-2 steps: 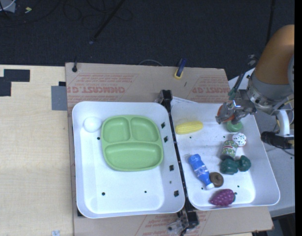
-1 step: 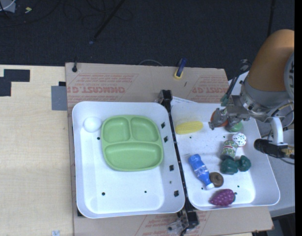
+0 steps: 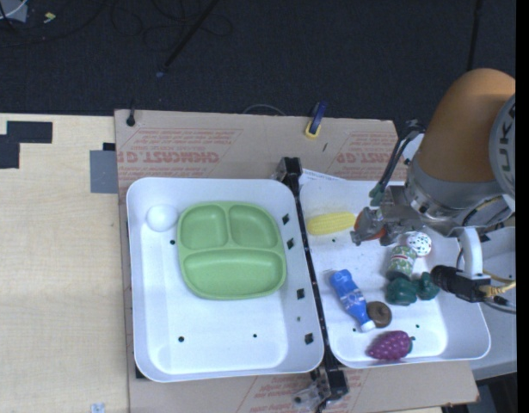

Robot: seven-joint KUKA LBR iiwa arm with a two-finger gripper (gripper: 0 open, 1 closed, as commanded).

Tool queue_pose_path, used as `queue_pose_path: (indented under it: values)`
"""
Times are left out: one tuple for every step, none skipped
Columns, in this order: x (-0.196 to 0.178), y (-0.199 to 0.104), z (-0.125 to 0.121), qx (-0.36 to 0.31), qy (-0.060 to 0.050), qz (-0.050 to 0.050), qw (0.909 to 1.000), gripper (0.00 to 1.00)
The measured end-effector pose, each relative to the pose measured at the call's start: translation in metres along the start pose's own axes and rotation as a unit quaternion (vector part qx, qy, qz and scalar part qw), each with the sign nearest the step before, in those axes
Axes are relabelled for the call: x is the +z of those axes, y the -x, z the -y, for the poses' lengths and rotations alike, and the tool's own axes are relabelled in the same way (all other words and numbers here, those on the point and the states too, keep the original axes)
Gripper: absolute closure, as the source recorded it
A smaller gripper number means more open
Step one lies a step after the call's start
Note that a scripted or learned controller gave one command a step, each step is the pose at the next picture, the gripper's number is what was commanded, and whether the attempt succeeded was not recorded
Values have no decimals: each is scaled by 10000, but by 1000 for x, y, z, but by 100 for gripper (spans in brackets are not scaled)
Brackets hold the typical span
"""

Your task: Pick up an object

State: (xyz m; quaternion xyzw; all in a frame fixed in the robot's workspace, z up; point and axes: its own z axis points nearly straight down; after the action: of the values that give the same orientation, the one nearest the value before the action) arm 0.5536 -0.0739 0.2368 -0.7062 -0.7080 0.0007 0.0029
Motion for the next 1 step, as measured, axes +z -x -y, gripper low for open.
queue_pose_path:
  values:
    - [0, 2, -3, 20, 15, 10, 10000, 100]
